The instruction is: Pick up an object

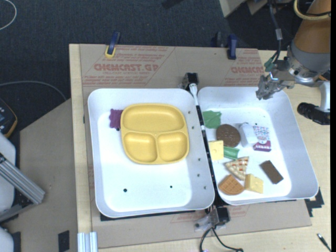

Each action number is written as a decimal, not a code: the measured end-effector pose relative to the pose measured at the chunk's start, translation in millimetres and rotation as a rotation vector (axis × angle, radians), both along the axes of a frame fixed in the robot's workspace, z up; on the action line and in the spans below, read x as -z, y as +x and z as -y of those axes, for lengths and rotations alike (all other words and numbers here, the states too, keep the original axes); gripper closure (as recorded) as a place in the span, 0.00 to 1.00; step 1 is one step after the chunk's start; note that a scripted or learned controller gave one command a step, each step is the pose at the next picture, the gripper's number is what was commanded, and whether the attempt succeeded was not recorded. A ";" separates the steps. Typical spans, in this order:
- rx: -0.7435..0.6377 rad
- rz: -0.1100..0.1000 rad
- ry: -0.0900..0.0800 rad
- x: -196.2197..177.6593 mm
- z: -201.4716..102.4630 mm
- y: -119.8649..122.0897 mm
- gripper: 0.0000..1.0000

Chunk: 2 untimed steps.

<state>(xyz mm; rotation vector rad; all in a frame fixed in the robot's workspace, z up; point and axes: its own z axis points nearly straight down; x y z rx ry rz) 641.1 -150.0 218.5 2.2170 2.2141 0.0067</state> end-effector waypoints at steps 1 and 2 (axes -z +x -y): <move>-0.001 -0.004 0.001 -7.4 0.3 0.8 1.00; -0.008 -0.009 0.006 -15.0 -62.1 1.2 1.00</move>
